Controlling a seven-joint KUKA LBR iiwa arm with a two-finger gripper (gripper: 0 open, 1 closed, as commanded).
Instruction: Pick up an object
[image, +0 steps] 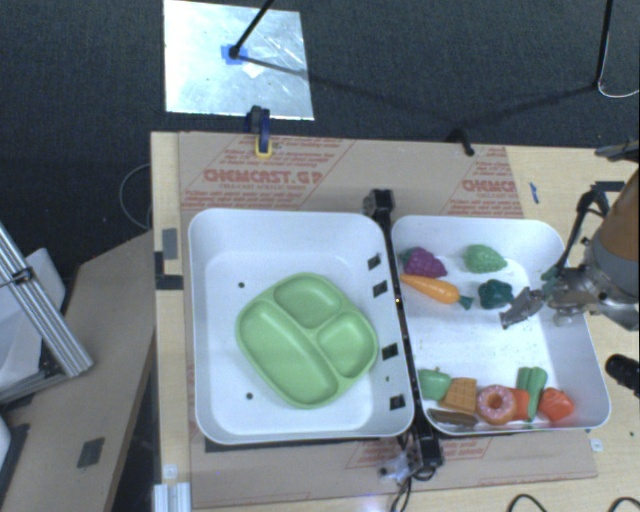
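Across the middle of the frame, a bench topped with brown cardboard carries two shallow white bins side by side. Filling the left bin is a pale green divided plate, lying flat with three compartments.

Toy foods lie in the right bin. Near its upper left corner sits a purple bunch of grapes, and just below it, touching or nearly so, lies an orange carrot with its green tip pointing right. A light green leafy piece rests near the upper middle of that bin, and a dark green piece sits just below it. Along the bin's lower wall runs a row of items: a green pepper-like piece, a tan waffle or cracker, a pink-frosted doughnut, an upright green piece, and a red-orange piece at the far right.

From the right edge of the frame the grey arm reaches over the right bin. Its gripper hangs over the bin's right-centre area, just beside the dark green piece and to its lower right. Whether the fingers are apart or together cannot be told at this angle, and nothing is visibly held between them.

Above the bench, a shiny silver sheet lies on dark carpet.
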